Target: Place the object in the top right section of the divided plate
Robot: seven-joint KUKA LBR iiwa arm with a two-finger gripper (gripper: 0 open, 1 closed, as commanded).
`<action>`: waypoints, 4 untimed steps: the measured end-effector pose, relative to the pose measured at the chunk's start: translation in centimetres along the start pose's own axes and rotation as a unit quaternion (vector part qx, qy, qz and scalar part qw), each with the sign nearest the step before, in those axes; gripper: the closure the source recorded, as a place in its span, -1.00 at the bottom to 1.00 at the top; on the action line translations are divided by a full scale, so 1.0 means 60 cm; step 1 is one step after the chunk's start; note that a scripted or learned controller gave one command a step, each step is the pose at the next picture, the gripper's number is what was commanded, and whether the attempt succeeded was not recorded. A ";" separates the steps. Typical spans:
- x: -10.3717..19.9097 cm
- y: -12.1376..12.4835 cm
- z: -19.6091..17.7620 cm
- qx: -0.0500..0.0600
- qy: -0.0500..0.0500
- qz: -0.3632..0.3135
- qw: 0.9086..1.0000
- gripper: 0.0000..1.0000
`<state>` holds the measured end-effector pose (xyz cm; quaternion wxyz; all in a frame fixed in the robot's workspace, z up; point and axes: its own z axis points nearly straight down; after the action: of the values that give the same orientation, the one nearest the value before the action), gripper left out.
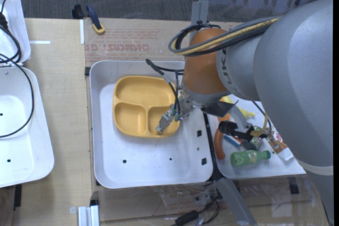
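Claw low over yellow plastic divided plate at frame centre, tips at the lower right compartment, near its rim; how far open, and whether clamped on anything, impossible to tell. No carried object identifiable there. Target top right section just up-frame of the tips, so short shift upward likely needed.

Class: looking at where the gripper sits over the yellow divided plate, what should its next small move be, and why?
Probably a short shift toward the top of the view. The gripper hangs over the lower right section of the plate, near its rim, while the top right section lies just above it. Whether it holds anything is unclear.
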<state>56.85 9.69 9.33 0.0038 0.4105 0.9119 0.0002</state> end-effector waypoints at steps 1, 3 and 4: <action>-0.008 -0.006 -0.010 0.002 -0.003 0.005 1.000 1.00; 0.107 -0.035 0.002 0.002 0.002 0.009 1.000 -1.00; 0.092 -0.042 -0.009 0.004 -0.005 0.017 1.000 1.00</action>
<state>51.28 12.13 9.84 0.0066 0.4263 0.9045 -0.0051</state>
